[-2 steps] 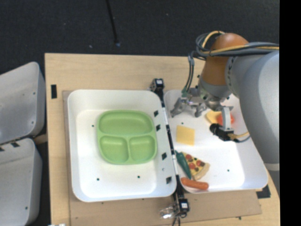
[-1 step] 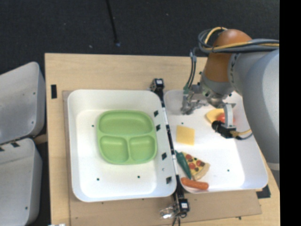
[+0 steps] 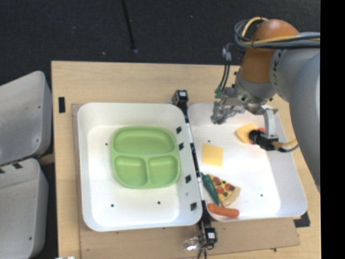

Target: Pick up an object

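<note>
Camera view: tool [image 3: 222, 114] over right bin [image 3: 280, 198] back-left corner, finger state unclear; open floor beside cheese slice [image 3: 212, 155].

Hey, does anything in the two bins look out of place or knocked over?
Nothing stands out. The green divided tray lies flat in the left bin; the cheese slice, pizza slice and hot dog lie loose in the right bin.
</note>
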Robot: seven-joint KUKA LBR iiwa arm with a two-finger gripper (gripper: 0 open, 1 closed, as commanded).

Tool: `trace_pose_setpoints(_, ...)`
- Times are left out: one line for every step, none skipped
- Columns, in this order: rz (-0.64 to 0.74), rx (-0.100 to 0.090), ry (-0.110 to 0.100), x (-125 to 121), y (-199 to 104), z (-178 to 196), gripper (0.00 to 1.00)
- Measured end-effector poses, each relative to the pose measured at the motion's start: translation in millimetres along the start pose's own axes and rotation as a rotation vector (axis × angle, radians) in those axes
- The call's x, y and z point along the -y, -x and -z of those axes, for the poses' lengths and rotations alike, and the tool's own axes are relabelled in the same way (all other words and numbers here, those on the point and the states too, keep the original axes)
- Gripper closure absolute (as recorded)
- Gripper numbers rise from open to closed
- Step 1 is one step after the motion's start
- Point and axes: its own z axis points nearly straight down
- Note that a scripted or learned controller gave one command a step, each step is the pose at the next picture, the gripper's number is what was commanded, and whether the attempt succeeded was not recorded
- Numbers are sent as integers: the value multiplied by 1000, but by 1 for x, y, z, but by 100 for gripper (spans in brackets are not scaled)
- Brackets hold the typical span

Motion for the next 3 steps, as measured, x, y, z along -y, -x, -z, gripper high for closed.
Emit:
trace_pose_setpoints(1,0,1,1,-7,49,100)
trace_pose_setpoints(1,1,3,-10,-9,107,100)
trace_pose_setpoints(3,0,-3,-11,-9,116,100)
